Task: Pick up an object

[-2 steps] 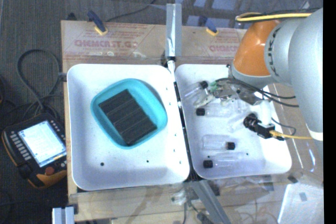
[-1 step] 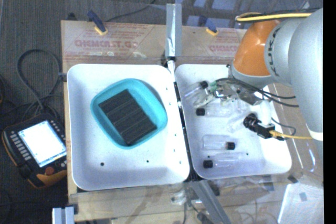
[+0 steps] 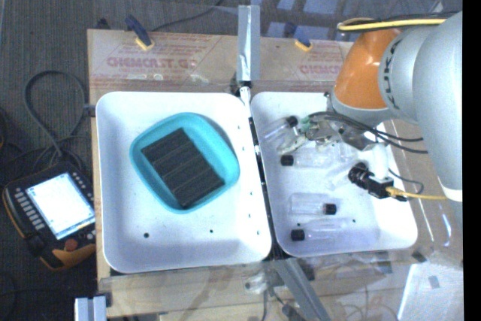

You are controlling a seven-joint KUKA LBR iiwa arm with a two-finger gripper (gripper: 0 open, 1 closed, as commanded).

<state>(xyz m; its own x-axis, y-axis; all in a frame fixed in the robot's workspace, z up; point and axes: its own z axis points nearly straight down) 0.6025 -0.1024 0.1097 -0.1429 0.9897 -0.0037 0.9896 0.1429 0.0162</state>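
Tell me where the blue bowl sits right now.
In the camera view, the blue bowl sits in the middle of the left bin, with a dark ridged block lying inside it.

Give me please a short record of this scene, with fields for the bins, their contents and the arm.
left bin: shallow white bin holding a blue plastic tray with a black ribbed block in it
right bin: shallow white bin holding several clear plastic vials with black caps
arm: grey arm with orange band, above the right bin
gripper: low over the vials
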